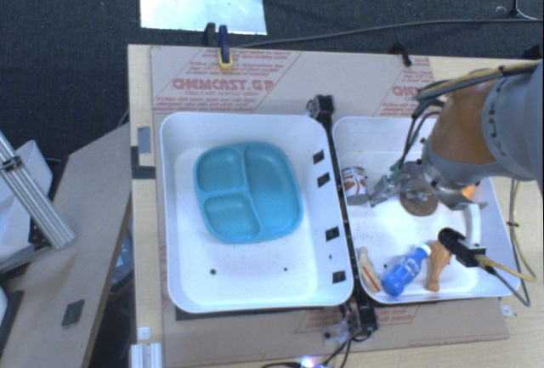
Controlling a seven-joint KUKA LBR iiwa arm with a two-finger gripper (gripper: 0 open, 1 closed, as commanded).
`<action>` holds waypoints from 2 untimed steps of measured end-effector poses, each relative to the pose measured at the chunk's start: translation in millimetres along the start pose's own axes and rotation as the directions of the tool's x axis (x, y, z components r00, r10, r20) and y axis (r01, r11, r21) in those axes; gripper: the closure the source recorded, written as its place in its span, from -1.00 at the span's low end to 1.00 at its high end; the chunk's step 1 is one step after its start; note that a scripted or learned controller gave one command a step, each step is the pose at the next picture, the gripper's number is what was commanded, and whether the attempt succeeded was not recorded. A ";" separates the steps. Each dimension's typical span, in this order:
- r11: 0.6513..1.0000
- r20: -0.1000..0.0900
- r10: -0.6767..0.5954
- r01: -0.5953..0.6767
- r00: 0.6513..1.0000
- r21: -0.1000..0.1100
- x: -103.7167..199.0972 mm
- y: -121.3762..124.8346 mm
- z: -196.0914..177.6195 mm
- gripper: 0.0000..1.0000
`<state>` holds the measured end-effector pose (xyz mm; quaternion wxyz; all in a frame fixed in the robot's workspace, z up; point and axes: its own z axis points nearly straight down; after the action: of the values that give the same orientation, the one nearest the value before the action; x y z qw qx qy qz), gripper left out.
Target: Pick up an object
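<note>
— Two white bins sit side by side on the tabletop. Which one is the arm working in?

— The right bin. The grey arm with its orange band reaches in from the right, and the end effector hangs low over the bin's left half, just beside a small red-and-white can lying near the dividing wall.

— Has it got hold of anything?

— Nothing shows in its grip. From this slant I cannot tell whether the end effector is spread or pressed together, as the metal parts run into one another.

— So how far along is the pick?

— By my reading, the approach is made and little else. No object is off the bin floor, so the grasp and the lift are both left to do. The can looks the likeliest target, judging only by nearness.

— What else is within reach?

— A blue bottle and a tan wooden piece lie near the front wall, and a brown round thing sits close under the wrist. The blue divided plate rests in the left bin, well apart from the arm.
</note>
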<state>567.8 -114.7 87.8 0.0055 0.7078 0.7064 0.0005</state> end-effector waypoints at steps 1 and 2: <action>1.000 0.002 0.000 0.000 1.000 -0.008 -0.6 2.3 -13.9 1.00; 1.000 -0.006 -0.006 0.006 1.000 0.001 4.2 13.1 -71.8 1.00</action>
<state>580.3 -110.0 159.7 0.0031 0.7055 0.7087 0.0024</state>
